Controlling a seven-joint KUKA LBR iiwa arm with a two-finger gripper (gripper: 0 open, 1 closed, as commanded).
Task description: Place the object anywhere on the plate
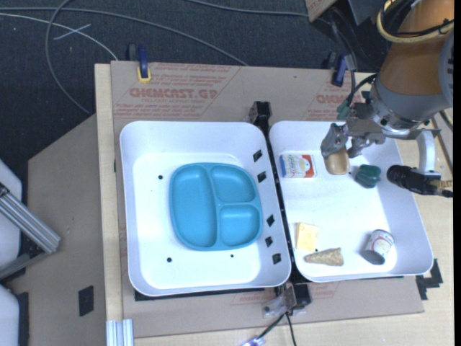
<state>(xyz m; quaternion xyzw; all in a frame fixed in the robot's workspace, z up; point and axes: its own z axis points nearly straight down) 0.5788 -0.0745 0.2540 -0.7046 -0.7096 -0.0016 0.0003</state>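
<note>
The camera view looks down on two shallow white bins set side by side on a brown board, with the grey arm (414, 63), orange-banded above the wrist, reaching in from the right over the far part of the right bin (403, 225). Its metal pincer (338, 150) hangs over that bin's far end, and a small tan, rounded object (336, 163) sits right at its tips; whether the fingers are clamped on this piece or merely standing over it cannot be told. Just to the left of the pincer lies a small white packet with a red and blue label (297, 166), and just to its right a dark green rounded lump (367, 175). Nearer the camera than the pincer, well apart from it, rest a pale yellow square slab (307, 235), a tan wedge-shaped piece (324, 257) and a small tipped white can with a red label (378, 245). Far to the pincer's left, in the middle of the left bin (144, 251), lies the light blue plastic plate with three compartments (215, 205), flat and with nothing on it.
</note>
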